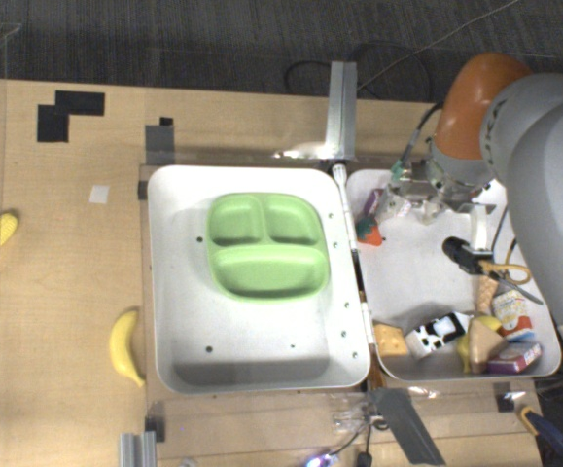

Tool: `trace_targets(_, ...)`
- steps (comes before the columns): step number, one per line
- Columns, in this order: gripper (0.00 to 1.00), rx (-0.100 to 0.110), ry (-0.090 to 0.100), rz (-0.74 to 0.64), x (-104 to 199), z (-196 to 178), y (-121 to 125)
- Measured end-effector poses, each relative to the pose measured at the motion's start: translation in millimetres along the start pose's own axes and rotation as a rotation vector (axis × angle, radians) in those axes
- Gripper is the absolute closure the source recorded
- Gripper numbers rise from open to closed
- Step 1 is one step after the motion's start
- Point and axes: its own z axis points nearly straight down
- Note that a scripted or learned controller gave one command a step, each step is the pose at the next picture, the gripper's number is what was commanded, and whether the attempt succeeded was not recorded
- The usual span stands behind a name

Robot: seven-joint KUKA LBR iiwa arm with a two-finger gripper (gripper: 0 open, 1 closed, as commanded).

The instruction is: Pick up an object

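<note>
Small purple, green and red plastic toy (367, 219): likeliest target, lodged against the left wall of the right-hand shallow white bin (407, 285), toward its far end, apart from everything else inside. Two-finger metal gripper (412, 202) hanging just beside that toy, on its right, under the grey arm with the orange band (475, 105). Cannot tell whether spread or closed, too blurred and small for that. Nothing seen held.

Looks like the approach step, with the grasp itself not yet made; a judgement only. Needed next, probably: a short shift toward the bin wall, a lining-up to straddle the toy without striking the rim, then a closing and a straight lift. Tight spot, with the wall close on one side and little room for error.

Elsewhere in the same bin: a jumble of small items in the near right corner, among them a tan cracker-like square (390, 339), a black-and-white toy (437, 334) and a yellow wedge (479, 341), all well apart from the gripper. Green divided plastic plate (266, 244) alone in the left-hand white bin (179, 358). Yellow banana (125, 343) outside, on the bench.
</note>
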Motion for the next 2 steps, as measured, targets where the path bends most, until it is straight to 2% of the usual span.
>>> trace_targets(1, 1.0, -0.004, 0.007, -0.005, 5.0, -11.9, 1.7)
trace_targets(2, 0.0, -0.007, 0.008, -0.006, 5.8, -12.3, 2.4)
